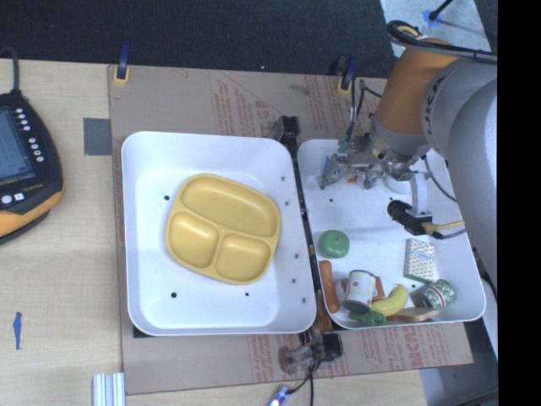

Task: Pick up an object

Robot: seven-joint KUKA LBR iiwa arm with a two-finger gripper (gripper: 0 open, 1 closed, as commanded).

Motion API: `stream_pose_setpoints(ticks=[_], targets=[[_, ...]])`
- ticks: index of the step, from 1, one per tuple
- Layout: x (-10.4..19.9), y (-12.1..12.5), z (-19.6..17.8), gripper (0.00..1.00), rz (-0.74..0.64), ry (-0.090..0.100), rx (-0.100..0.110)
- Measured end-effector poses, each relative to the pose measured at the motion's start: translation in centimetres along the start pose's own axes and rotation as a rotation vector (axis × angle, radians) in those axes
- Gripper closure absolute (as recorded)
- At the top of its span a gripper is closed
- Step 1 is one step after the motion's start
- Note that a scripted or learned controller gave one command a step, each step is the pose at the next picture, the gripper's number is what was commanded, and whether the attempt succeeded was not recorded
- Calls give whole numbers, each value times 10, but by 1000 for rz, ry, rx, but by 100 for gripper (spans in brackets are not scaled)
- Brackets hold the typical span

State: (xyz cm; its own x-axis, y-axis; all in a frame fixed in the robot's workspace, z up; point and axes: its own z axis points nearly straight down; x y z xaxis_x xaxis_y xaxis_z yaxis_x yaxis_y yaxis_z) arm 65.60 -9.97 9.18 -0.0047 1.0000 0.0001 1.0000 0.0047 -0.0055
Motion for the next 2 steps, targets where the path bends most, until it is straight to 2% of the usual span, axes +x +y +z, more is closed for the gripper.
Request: stream_pose_setpoints(ticks=[1,2], targets=[[-44,0,-45,0,3,0,-4],[-42,0,0,0,-1,-1,0]])
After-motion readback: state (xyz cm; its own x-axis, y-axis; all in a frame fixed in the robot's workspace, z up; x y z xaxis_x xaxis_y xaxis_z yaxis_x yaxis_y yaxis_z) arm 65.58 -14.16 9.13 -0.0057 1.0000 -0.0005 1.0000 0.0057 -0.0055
